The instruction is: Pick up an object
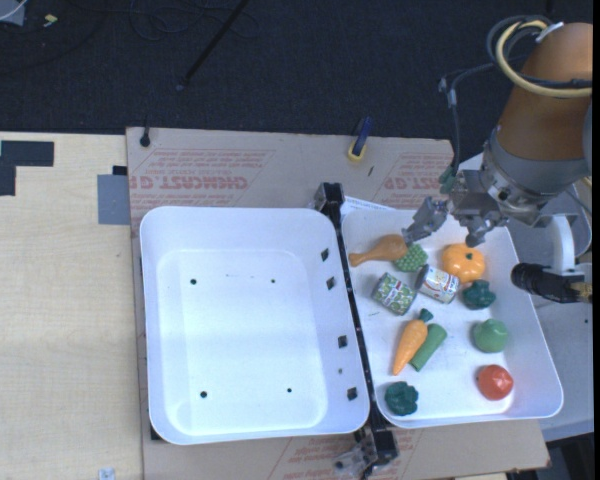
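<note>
The setting was a robotics lab: two white bins (242,230) sat on printed cardboard (280,173) over a wooden bench (50,318), loose cables (130,8) trailed across dark floor beyond the bench's far edge.

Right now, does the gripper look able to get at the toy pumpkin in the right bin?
Probably yes: the gripper hangs open just above the toy pumpkin, whose top is uncovered. The small carton beside it might crowd one finger.

1. A sheet of brown cardboard (240,168) with red printing lies under both bins.
2. A blue and yellow clamp (359,140) sits at its far edge.
3. Grey and black patches (20,163) mark the light bench at left.
4. Cables (10,8) lie on the dark floor beyond.
</note>
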`<state>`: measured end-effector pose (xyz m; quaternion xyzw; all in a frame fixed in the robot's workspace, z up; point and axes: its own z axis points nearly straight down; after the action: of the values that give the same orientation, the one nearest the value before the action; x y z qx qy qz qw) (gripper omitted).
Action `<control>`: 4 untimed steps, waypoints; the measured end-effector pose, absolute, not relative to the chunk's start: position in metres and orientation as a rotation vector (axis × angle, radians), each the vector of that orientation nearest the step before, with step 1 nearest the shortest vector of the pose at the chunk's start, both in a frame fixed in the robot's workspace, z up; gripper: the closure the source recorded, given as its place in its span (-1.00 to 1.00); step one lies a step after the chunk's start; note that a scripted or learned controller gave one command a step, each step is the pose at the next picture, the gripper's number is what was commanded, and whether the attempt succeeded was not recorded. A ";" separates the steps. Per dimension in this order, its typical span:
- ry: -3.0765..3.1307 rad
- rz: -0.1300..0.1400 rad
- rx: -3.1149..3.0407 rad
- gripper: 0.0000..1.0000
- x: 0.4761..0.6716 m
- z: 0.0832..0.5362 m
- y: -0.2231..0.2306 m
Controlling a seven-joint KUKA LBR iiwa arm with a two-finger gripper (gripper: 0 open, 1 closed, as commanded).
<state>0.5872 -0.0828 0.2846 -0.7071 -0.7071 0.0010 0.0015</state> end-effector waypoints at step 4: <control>-2.218 0.003 -2.218 1.00 0.643 0.098 -0.137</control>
<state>0.6434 -0.1367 0.0976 -0.7070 -0.7072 0.0009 0.0026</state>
